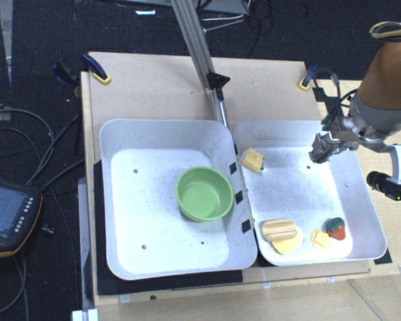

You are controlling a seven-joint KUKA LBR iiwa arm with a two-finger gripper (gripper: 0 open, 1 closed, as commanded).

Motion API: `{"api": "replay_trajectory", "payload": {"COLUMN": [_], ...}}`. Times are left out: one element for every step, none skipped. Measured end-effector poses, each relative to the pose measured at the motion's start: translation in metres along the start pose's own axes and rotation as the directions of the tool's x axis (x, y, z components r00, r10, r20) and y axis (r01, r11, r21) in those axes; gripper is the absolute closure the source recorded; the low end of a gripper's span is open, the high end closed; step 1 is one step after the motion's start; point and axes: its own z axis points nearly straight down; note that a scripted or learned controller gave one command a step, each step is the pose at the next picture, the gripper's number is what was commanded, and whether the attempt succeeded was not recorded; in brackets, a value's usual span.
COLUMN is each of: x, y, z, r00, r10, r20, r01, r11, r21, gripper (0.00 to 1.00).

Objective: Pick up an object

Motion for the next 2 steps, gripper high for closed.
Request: {"api": "replay_trajectory", "payload": {"x": [-0.01,-0.01], "y": [0.0,0.001], "z": [-0.051,-0.074], "r00": [1.0,1.0], "r10": [0.0,0.0], "r20": [0.0,-0.001], "r01": [0.0,0.0], "r11": [1.0,1.0], "r21": [0.0,0.003], "gripper": [1.0,1.0]}}
